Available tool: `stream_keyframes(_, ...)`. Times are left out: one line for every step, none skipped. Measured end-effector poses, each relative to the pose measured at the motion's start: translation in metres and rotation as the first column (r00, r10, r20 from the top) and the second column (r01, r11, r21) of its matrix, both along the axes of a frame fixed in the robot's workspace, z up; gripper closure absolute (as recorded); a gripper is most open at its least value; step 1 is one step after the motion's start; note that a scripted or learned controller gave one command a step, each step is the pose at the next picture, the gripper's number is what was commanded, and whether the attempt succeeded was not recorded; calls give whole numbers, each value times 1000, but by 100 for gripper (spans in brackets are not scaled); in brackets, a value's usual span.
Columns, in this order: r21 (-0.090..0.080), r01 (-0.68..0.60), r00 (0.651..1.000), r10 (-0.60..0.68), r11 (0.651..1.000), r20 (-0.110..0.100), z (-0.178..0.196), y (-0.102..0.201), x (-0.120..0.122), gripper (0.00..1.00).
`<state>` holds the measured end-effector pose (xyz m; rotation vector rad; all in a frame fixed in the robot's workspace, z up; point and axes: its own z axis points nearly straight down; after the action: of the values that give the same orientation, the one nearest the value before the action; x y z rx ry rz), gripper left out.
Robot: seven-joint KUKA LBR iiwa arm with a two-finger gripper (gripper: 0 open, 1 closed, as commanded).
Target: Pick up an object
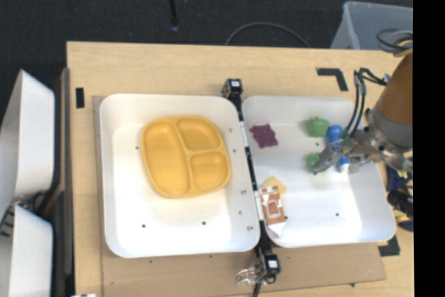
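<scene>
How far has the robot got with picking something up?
Done: the arm has reached into the right bin, and the gripper sits low by a green object. In hand: nothing I can confirm; no object looks lifted. Left: grab one and raise it. The purple piece and the other green object lie loose.

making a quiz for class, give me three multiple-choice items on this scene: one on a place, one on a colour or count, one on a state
1. Which bin holds the yellow tray?
A. left bin
B. right bin
C. neither

2. What colour is the flat piece in the right bin?
A. red
B. purple
C. white

3. How does the tray lie?
A. on edge
B. upside down
C. flat, wells up

Answers:
1 A, it lies in the left bin.
2 B, it is purple against the white floor.
3 C, its three wells face up.
</scene>
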<state>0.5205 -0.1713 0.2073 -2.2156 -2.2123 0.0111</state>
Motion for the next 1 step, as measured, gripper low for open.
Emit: stream_keyframes(-3, -4, 1000, 4, 1000, 13, 7, 0, 3, 0)
